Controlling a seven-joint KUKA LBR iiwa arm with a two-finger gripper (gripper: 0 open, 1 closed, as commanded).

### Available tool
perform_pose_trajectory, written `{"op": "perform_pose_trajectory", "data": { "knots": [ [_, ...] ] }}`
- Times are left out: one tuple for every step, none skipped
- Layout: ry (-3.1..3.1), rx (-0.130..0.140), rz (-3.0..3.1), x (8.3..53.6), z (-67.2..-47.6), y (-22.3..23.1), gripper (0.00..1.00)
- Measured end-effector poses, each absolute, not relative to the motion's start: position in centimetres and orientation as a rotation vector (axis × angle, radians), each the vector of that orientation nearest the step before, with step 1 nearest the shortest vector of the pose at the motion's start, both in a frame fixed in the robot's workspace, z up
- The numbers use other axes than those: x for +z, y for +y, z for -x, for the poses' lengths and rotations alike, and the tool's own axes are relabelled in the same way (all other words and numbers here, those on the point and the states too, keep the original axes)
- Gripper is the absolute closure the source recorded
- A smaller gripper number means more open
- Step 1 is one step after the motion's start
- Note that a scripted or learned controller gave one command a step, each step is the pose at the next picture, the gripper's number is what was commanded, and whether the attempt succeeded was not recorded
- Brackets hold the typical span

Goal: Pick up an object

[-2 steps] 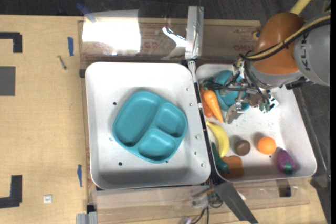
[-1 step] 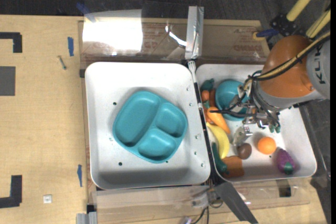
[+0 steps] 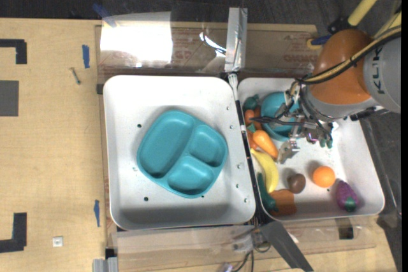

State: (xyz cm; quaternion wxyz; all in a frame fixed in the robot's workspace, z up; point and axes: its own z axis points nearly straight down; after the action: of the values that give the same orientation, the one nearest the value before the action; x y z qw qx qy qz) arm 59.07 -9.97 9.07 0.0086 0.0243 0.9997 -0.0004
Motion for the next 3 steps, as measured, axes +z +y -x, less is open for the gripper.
{"op": "perform_pose_trajectory", "data": {
  "knots": [
    [3.106,-0.001,-0.355,9.1,-57.4,-9.3,0.00],
    [3.082,0.003,-0.517,9.1,-56.7,-9.2,0.00],
    [3.092,0.000,-0.457,9.1,-58.6,-9.5,0.00]
  ]
}}
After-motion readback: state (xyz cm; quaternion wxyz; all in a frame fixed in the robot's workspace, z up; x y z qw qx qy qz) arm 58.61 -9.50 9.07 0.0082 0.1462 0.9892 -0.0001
